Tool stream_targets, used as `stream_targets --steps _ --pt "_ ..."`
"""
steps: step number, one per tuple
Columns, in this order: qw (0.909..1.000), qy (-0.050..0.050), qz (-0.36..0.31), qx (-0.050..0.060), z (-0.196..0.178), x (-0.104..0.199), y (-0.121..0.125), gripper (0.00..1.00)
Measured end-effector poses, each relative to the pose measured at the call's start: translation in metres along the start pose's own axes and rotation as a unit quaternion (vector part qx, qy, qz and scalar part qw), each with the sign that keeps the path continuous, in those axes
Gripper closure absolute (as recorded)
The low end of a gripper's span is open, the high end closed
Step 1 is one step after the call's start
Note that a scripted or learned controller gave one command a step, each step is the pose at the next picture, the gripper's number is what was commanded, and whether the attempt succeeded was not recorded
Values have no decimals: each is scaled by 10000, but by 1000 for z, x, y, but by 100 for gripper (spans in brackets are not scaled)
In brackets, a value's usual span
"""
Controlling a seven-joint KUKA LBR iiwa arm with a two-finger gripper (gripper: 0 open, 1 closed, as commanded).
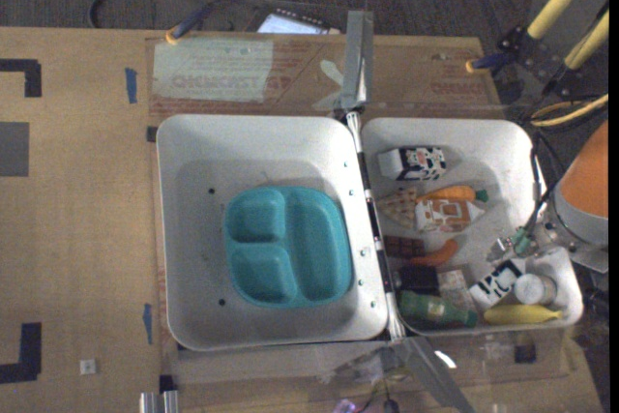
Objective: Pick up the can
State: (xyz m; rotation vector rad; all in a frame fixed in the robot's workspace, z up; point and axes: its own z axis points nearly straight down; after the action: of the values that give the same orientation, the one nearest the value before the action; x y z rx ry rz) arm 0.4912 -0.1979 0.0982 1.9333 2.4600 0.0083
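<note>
The can (513, 284) appears to lie on its side in the right bin (517, 138), near that bin's front right corner; it has a black-and-white label and a pale round end facing right. My gripper (510, 250) hangs just above and behind it, at the end of the grey arm with the orange band (592, 183) that comes in from the right. I cannot tell whether the gripper touches the can.
The right bin is crowded: a cow-print carton (413, 162), a carrot (451, 194), a small box (433, 214), a sausage (440, 253), a green bottle (433, 309) and a banana (522, 313). A teal divided plate (286, 245) lies in the left bin (193, 160).
</note>
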Motion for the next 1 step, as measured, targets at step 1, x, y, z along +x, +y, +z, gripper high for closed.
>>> stream_targets --steps 1 --pt "9978 25 -662 43 -67 -27 1 100"
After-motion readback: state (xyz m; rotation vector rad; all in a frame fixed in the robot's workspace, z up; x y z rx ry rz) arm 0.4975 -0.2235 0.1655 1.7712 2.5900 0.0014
